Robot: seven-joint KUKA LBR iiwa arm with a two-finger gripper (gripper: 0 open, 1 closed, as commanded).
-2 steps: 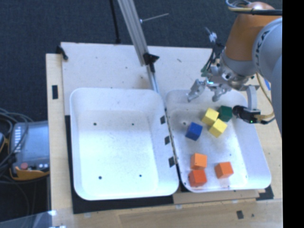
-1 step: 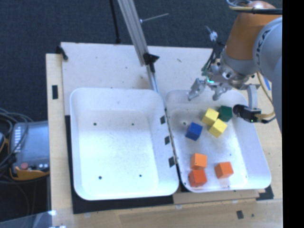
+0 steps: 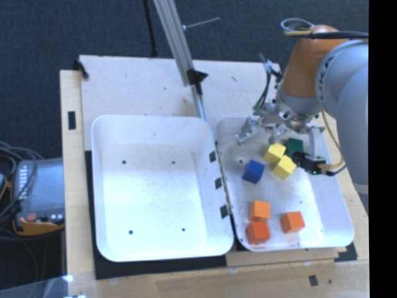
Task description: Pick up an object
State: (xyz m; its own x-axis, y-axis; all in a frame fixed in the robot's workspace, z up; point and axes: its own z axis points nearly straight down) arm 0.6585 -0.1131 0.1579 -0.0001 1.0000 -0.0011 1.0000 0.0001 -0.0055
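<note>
end effector [image 3: 291,143] low in the right bin [image 3: 329,219], just behind the two touching yellow cubes [image 3: 280,159]; whether it is wide or narrow cannot be told.
risk: a descent onto the yellow pair could wedge or push them apart; the green block [image 3: 294,145] sits just beside, the blue cube [image 3: 253,171] near, three orange cubes [image 3: 268,220] well apart in front.
</note>
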